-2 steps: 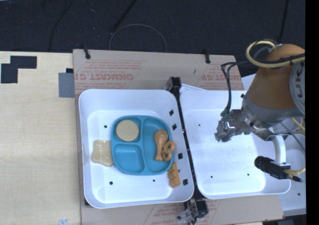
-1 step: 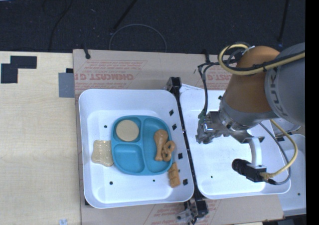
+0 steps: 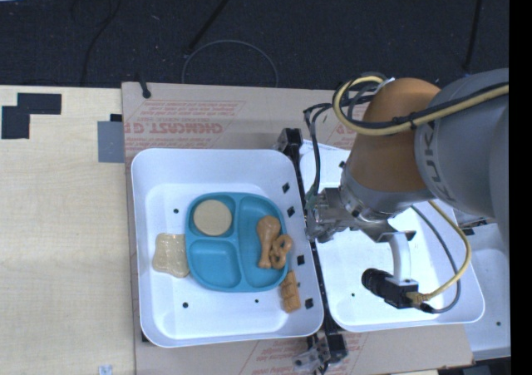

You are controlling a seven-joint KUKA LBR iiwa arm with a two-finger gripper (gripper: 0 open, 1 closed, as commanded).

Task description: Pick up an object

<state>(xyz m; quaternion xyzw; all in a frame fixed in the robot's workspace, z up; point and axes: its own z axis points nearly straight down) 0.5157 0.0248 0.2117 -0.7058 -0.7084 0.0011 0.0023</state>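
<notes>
In left bin [image 3: 158, 315]: blue divided plate [image 3: 218, 269], near centre.
On plate: round tan disc [image 3: 211, 217] in top-left compartment; brown twisted piece [image 3: 273, 242] in right compartment.
Off plate: pale flat piece [image 3: 170, 254] touching plate's left edge; small brown chunk [image 3: 289, 292] just beside its lower-right corner, close to bin wall.
Over right bin [image 3: 357, 311]: arm [image 3: 465, 149] w/ orange band [image 3: 391, 140], reaching in from right.
Gripper [image 3: 322, 222]: at the divide btwn bins, just right of plate.
Grip state: can't tell, hidden under wrist.
</notes>
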